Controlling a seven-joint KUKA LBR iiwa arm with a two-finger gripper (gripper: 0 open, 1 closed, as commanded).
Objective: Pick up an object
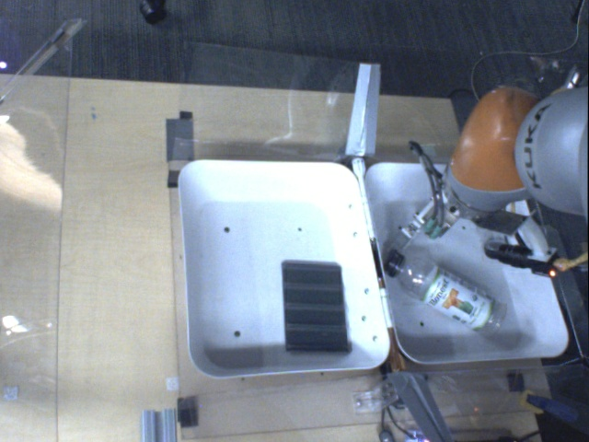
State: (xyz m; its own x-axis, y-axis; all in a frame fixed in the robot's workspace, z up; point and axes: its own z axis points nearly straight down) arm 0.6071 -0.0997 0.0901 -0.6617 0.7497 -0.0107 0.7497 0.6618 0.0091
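The clear plastic bottle (448,296) lies on its side on the floor of the right bin (543,339), dark cap toward the divider between the 2 bins, printed label facing up. It is the only loose item in that bin and the obvious target.

The step in hand appears to be the approach. To do it well, the descent should centre on the bottle's body at the label, closing across its narrow width, not along its length; a round clear bottle is likely to roll or slip if caught off-centre or near the cap.

The gripper (431,221) sits just beyond the bottle's cap end, toward the bin's far wall, apart from the bottle. Whether it is released or clenched cannot be told here.

Beside the bottle's bin, the left bin (212,247) carries 1 dark ribbed block (315,307).
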